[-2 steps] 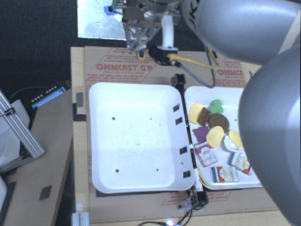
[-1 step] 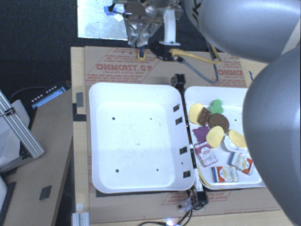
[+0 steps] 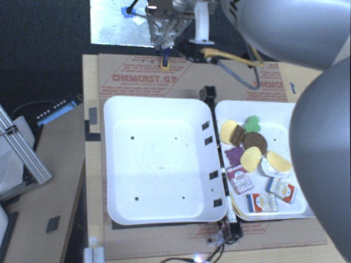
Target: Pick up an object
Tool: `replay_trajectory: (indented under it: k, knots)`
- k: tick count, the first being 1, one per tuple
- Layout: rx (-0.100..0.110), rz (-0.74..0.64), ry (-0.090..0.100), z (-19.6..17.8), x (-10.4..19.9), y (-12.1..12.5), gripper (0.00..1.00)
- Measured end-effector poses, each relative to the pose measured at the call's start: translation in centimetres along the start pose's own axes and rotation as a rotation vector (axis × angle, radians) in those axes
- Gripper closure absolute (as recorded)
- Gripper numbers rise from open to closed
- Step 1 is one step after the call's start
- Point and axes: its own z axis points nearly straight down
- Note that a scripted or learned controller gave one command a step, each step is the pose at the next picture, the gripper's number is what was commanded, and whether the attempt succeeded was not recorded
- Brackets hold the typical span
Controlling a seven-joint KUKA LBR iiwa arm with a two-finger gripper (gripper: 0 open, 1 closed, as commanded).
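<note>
2 white bins sit side by side: the left bin [image 3: 159,163] and the right bin [image 3: 285,116], which holds toy food [image 3: 249,147] and small cartons [image 3: 263,201]. The gripper [image 3: 164,40] hangs beyond the left bin over cardboard [image 3: 142,75]; its grip I can't tell.

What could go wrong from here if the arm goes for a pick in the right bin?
The objects in the right bin lie packed and overlapping, so a grasp on the brown disc may nudge or drag the yellow piece beside it. The gripper hangs beyond the bins, and the arm's bulk hides that bin's right part.
</note>
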Motion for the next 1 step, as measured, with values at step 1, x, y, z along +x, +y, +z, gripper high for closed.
replay_trajectory:
  k: [1]
  knots:
    - [0.002,0.0,-0.001,-0.49,-0.01,0.0,1.0]
